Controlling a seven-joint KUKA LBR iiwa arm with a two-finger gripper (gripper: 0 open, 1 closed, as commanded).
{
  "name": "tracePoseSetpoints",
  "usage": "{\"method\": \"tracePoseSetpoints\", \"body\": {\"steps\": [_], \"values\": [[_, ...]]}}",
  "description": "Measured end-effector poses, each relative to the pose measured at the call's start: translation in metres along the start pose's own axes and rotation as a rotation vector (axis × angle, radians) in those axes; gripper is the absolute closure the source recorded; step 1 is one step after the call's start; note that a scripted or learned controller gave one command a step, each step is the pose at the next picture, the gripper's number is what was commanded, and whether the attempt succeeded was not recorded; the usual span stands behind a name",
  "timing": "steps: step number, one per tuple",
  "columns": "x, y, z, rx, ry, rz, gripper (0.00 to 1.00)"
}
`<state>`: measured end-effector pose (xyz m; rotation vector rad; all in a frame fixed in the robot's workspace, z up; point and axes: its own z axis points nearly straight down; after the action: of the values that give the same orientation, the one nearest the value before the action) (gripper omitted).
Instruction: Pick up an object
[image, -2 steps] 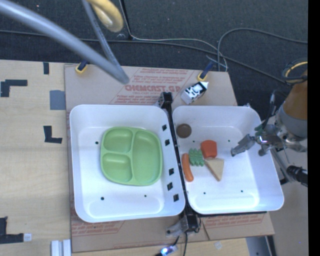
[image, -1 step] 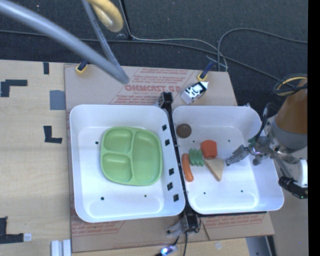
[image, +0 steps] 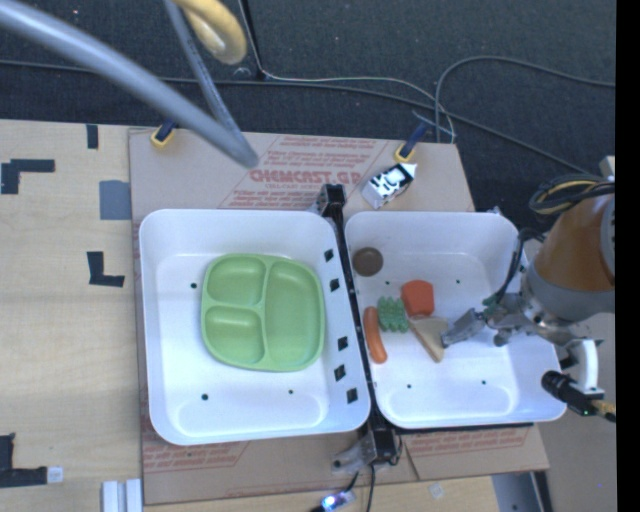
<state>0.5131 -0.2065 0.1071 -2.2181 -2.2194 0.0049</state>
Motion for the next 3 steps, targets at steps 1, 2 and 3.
{"method": "tracePoseSetpoints", "body": {"steps": [1,2,3], "values": [[0.001,0.001,-0.012,-0.002,0.001,-0.002,1.0],[0.002,0.006,-0.074,-0.01,-0.002,-0.001,1.0],[0.002,0.007,-0.099,-0.007,-0.001,-0.001,1.0]]}}
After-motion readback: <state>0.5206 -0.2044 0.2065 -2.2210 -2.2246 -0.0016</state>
